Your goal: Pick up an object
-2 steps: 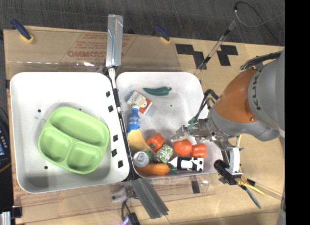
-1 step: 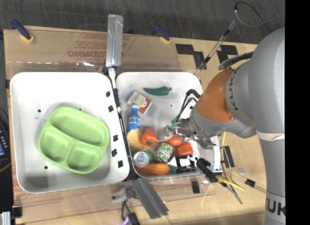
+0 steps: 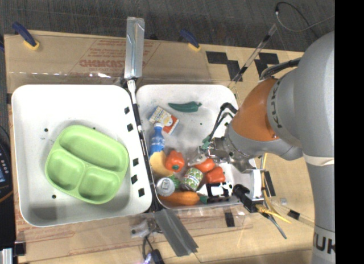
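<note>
The right bin [image 3: 213,95] holds a heap of toy groceries along its near left side. There is an orange pepper [image 3: 175,160], a green-labelled jar [image 3: 193,178], a red piece [image 3: 214,173], a silver can [image 3: 165,186], a carrot [image 3: 181,198] and a blue bottle [image 3: 156,141]. My gripper [image 3: 207,153] is low in this bin, just above the red piece and the jar, at the right of the heap. The arm's wrist hides how it meets them.
A dark green chili [image 3: 185,107] and a small carton [image 3: 164,119] lie toward the far side of the right bin. A black-and-white item [image 3: 219,190] sits at its near wall. The left bin [image 3: 34,109] holds a green divided plate [image 3: 86,162].
</note>
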Available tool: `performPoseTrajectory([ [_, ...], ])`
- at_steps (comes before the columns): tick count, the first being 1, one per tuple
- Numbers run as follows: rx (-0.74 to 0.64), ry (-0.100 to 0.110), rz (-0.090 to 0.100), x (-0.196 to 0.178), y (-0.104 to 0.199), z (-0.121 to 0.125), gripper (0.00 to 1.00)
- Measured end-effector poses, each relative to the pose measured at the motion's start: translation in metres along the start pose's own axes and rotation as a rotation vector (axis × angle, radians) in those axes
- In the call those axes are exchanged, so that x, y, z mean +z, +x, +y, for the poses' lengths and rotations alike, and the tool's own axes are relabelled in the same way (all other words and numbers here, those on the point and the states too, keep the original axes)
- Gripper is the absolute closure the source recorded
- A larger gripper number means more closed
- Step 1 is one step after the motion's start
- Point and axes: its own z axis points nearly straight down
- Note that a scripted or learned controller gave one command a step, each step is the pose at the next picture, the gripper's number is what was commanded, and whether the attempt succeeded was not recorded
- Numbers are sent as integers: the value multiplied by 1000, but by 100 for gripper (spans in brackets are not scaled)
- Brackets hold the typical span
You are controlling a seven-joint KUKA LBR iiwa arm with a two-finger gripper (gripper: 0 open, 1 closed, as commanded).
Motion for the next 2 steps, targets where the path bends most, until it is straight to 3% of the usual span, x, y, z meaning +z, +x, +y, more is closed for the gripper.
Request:
performPoseTrajectory([
  [1, 169, -44, -2, -1, -29, -9, 100],
  [2, 150, -2, 0, -105, 4, 37, 100],
])
